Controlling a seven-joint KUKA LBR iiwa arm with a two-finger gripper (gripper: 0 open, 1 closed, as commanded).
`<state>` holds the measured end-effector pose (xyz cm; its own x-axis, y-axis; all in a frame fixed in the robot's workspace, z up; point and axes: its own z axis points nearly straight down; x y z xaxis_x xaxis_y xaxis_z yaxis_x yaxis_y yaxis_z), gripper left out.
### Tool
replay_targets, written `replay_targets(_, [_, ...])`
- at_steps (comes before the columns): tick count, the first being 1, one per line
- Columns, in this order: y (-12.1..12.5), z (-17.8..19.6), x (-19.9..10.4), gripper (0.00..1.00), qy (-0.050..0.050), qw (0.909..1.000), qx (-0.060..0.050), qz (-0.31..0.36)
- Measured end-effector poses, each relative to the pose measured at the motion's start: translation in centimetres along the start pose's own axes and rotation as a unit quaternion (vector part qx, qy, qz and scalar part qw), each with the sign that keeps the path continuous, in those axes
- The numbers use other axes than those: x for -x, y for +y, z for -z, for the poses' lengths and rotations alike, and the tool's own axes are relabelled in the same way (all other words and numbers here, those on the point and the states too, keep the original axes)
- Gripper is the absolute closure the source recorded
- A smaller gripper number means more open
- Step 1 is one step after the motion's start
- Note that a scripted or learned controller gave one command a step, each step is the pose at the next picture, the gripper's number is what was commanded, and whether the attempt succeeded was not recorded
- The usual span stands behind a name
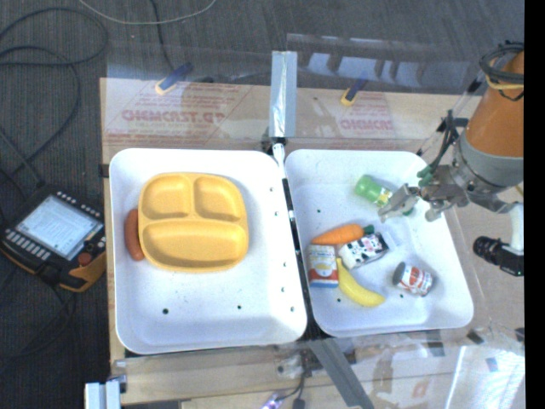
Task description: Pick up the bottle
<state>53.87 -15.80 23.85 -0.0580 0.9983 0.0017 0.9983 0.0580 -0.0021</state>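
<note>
Two shallow white bins are seen side by side on the counter (119,109). In the left bin (204,313), a yellow compartment tray (194,221) is laid upside down or face up with three sections showing, and a red-orange sausage-like item (132,233) is tucked against its left edge.

In the right bin (443,309), the green bottle (372,189) is found at the far side, lying on the bin floor. The pincer (410,203) is placed just to the right of the bottle, low over the bin, with its fingers apart; nothing is seen clamped between them. Whether a fingertip touches the bottle cannot be told.

Nearer in the same bin, a carrot (339,233), a small black-and-white carton (364,250), a small red-and-blue box (322,265), a banana (357,285) and a small can (413,279) are clustered. A handheld pendant (55,237) is seen on the floor at the far left.
</note>
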Motion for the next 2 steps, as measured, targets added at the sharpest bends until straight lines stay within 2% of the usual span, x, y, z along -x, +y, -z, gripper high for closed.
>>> replay_targets(1, [6.8, -11.3, 6.2, 0.0, -0.001, 0.9999, -0.001, -0.014])
replay_targets(2, [10.7, -14.8, 5.0, 0.0, -0.003, 0.9997, -0.001, -0.023])
